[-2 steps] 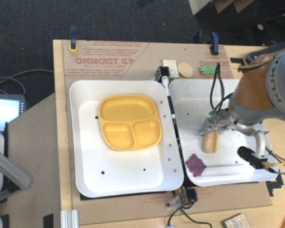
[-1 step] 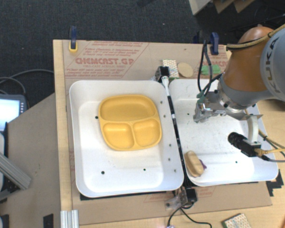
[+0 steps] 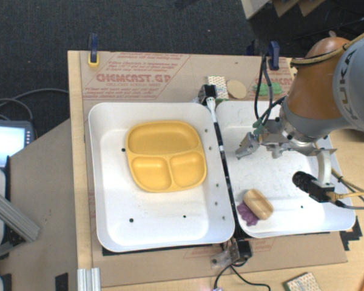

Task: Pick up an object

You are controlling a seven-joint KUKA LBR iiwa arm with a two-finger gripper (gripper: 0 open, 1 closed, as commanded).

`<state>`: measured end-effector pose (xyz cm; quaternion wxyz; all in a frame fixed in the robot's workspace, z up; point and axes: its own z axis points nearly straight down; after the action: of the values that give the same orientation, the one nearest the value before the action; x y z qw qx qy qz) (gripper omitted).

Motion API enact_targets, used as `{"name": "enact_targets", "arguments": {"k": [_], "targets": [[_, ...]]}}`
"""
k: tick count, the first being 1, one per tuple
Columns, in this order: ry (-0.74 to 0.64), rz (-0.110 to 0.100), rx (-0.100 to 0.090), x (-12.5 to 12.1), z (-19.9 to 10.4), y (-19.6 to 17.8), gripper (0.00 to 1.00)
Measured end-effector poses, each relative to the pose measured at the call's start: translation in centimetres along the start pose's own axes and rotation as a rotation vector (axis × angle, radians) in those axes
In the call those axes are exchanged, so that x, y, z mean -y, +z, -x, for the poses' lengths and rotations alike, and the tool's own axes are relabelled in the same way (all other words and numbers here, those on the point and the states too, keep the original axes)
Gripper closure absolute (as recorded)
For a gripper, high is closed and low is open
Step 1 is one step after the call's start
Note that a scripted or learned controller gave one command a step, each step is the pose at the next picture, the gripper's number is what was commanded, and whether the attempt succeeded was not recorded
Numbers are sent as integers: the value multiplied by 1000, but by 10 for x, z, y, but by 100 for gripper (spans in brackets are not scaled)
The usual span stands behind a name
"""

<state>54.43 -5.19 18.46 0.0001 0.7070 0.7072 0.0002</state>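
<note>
A tan, bread-like block (image 3: pixel 259 203) lies near the front left corner of the right bin (image 3: pixel 327 222). A small purple object (image 3: pixel 246 213) touches its left side. My gripper (image 3: pixel 261 149) hangs over the back half of the right bin, well behind these two objects. Its fingers (image 3: pixel 244 148) are spread, with bare bin floor showing between them and nothing held. A yellow divided plate (image 3: pixel 165 154) rests in the left bin (image 3: pixel 109 211).
The ridge between the two bins (image 3: pixel 221 162) runs just left of the gripper. Behind the bins, on the brown board, lie a round tan disc (image 3: pixel 236 89) and a small green item (image 3: pixel 264 90). The arm's orange band (image 3: pixel 315 83) looms over the right bin's back right.
</note>
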Motion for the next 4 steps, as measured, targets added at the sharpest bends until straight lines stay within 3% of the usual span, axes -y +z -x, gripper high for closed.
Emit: {"name": "enact_targets", "arguments": {"k": [1,2,3,4], "targets": [[6,-2,1,4,73,102,0],[1,4,4,-50,115,99,0],[-3,7,2,-121,120,99,0],[-1,3,-13,-101,168,98,0]]}}
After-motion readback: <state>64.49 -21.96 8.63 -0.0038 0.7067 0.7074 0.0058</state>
